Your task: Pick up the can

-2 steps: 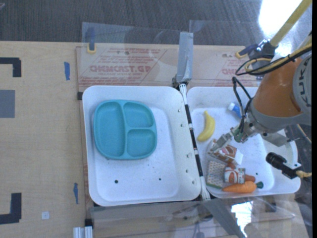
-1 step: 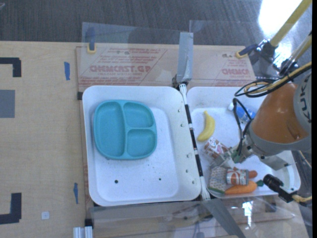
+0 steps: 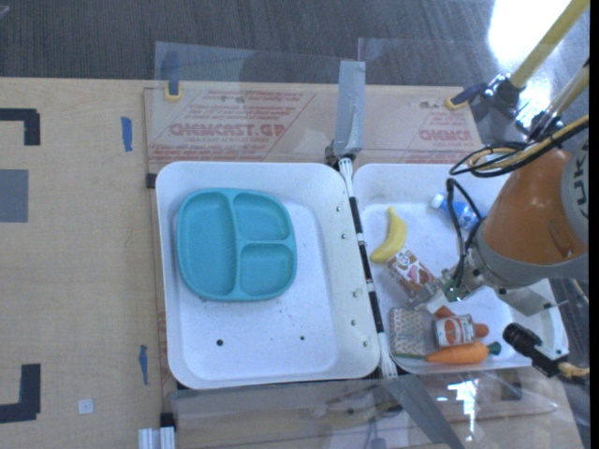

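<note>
Two white bins on table. Can (image 3: 413, 275) lies tilted mid right bin (image 3: 416, 187), below banana (image 3: 390, 236). Gripper (image 3: 453, 288) just right of can; grip state cannot be determined. Left bin (image 3: 262, 340) holds blue divided plate (image 3: 236, 244).

Overall bright, even, diffuse light. Blown-out white patch at 1 o'clock, on the floor behind the yellow cable (image 3: 552, 36), with detail lost there. Both white bins (image 3: 187, 344) are near clipping, surface texture faint. Shadows are soft: a thin one under the teal divided plate (image 3: 236, 244), a darker one beneath the arm (image 3: 538, 215) at 3 o'clock. Faint reflections on the clear plastic sheet (image 3: 253, 68) at 12 o'clock. Focus is slightly soft throughout, and small labels are unreadable. No obvious edge distortion.
</note>
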`<state>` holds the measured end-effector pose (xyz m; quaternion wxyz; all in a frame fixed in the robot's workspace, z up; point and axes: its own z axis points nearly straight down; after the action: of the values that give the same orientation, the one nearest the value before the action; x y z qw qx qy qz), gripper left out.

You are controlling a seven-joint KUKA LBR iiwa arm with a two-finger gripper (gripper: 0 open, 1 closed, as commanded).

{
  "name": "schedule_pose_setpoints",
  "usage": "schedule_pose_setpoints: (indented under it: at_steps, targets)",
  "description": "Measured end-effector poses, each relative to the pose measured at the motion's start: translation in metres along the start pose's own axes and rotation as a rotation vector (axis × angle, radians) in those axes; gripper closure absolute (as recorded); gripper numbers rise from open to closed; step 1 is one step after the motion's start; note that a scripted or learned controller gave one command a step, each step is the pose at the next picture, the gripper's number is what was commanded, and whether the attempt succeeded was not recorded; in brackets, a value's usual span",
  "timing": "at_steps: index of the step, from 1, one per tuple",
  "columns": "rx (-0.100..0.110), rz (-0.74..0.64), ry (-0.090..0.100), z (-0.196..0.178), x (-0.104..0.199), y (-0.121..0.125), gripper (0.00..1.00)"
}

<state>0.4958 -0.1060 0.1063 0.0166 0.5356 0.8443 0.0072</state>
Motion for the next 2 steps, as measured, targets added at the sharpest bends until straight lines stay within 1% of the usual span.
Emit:
schedule_pose_setpoints:
  at_steps: [1,2]
  targets:
    - [0.032,0.292,0.015,-0.081,-0.005,0.049,1.00]
    - [0.034,0.548,0.010,-0.144,-0.037,0.104,1.00]
